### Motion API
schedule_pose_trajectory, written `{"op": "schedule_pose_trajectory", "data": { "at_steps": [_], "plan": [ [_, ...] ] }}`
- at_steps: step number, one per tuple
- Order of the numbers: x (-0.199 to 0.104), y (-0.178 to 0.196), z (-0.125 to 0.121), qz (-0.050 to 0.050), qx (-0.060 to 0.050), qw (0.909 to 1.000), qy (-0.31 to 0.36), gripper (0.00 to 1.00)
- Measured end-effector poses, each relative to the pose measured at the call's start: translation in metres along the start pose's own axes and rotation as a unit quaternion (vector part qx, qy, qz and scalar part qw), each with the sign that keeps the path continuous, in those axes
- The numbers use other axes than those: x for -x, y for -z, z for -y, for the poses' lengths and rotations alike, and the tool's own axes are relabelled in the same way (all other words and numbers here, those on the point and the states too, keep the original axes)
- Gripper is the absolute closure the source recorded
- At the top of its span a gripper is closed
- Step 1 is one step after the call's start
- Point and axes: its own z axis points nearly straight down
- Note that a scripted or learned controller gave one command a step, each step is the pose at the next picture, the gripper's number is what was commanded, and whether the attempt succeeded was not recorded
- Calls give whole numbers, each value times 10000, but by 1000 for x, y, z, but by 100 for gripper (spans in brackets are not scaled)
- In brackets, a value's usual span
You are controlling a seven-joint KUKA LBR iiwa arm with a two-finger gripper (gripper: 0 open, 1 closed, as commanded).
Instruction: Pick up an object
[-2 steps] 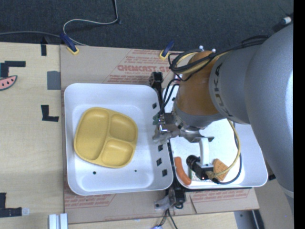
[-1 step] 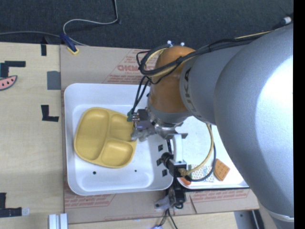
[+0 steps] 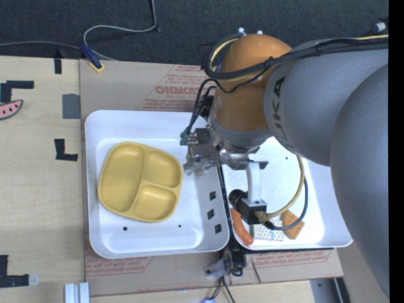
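Gripper: under the orange-banded wrist, above the wall where the two bins meet; whether it is open or closed cannot be told. Yellow divided plate: just beside the gripper toward the view's left, lying flat in the left bin. Orange carrot-shaped piece, patterned white packet, tan wedge: below and right of the gripper in the view, clustered along the near wall of the right bin.

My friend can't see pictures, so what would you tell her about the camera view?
A big grey robot arm with an orange band reaches in from the right over two white bins. The left bin holds a yellow divided plate; the right bin has small orange things near its lower edge.
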Motion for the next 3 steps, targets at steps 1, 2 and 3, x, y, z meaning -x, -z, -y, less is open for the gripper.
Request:
{"op": "schedule_pose_trajectory", "data": {
  "at_steps": [1,2,3],
  "plan": [
    [0,0,0,3,-4,10000,0,0],
    [4,-113,-55,2,-25,10000,-4,0],
    [3,-103,-55,-2,-28,10000,6,100]
  ]
}}
